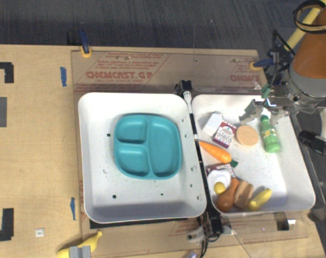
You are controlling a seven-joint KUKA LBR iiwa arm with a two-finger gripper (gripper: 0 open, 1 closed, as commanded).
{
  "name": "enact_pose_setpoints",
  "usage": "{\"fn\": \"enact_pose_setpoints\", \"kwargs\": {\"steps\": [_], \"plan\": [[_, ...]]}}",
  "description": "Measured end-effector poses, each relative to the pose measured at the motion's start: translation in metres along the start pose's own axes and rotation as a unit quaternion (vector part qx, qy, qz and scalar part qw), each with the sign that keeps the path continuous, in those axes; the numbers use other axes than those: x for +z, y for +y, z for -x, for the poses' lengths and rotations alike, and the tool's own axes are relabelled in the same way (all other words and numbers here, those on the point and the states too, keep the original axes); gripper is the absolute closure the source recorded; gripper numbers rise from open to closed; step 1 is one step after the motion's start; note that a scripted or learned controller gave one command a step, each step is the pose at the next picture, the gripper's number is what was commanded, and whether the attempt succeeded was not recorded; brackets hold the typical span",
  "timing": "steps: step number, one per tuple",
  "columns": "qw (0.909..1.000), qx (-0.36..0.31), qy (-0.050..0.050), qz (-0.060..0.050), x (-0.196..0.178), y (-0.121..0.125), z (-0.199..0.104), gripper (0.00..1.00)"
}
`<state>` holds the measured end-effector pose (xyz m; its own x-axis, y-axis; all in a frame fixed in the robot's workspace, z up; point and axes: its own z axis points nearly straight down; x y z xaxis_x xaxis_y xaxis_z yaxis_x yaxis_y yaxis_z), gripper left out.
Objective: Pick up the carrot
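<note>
My gripper (pixel 258 110), fingers spread and empty, must descend across the carrot (pixel 215 151), straddling its narrow width, clear of neighbours.

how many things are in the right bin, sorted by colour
orange: 1, the carrot
green: 1, a bottle
yellow: 2, a banana and a small round piece
brown or tan: 3, a round disc and two bread-like pieces
white or mixed packets: 3
total: 10, though the lower pile overlaps, so that count is approximate
</note>
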<state>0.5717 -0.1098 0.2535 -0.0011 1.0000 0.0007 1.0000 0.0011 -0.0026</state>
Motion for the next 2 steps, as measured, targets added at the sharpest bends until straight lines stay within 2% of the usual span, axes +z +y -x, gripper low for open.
{"fn": "enact_pose_setpoints", "kwargs": {"steps": [1, 2], "plan": [[0.996, 0.089, 0.001, -0.004, 0.131, -0.053, -0.013, 0.0], [0.9841, 0.177, 0.001, 0.003, 0.164, -0.024, -0.013, 0.0]]}}
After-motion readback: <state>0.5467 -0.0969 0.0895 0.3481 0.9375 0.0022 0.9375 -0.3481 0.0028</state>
